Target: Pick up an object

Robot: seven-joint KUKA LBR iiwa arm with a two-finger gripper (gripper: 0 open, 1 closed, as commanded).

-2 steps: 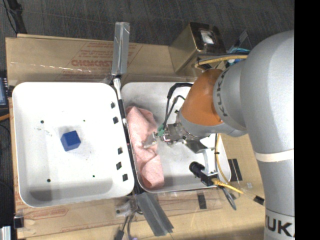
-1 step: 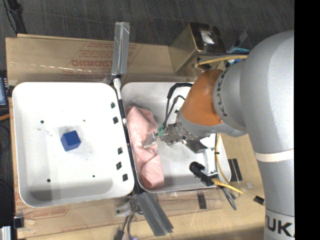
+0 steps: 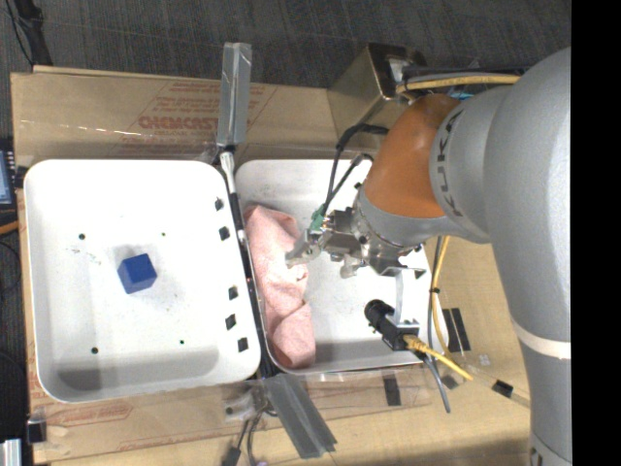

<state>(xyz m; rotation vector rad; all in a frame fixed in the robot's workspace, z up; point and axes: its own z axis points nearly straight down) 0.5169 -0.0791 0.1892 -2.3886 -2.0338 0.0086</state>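
Nearest the lens, at the right: the grey arm (image 3: 505, 163) with its orange band, cut off by the frame edge. Reaches in over the right bin (image 3: 340, 349).

Below the wrist, the gripper (image 3: 302, 251), low over the upper part of the pink cloth (image 3: 283, 304). Seems to meet the fabric at its tip, though contact cannot be confirmed from this slant. Cannot tell whether open or closed: too small, and partly masked by the wrist housing and the dark cables (image 3: 339, 161) looping above it.

Under and beyond the tool, the cloth itself: crumpled, lying along the left wall of the right bin, running from near the gripper down to the bin's near corner.

Further left, across the divider, the left bin (image 3: 58, 260) with a blue cube (image 3: 137, 272) sitting alone, well apart from the gripper.

Behind both bins, a sheet of printed cardboard (image 3: 116, 115).

Judged as the approach-and-grasp step, with the cloth the likely target and nothing visibly lifted. Next move calls for closing on a fold of fabric, then a straight rise; soft cloth likely to slip or trail.
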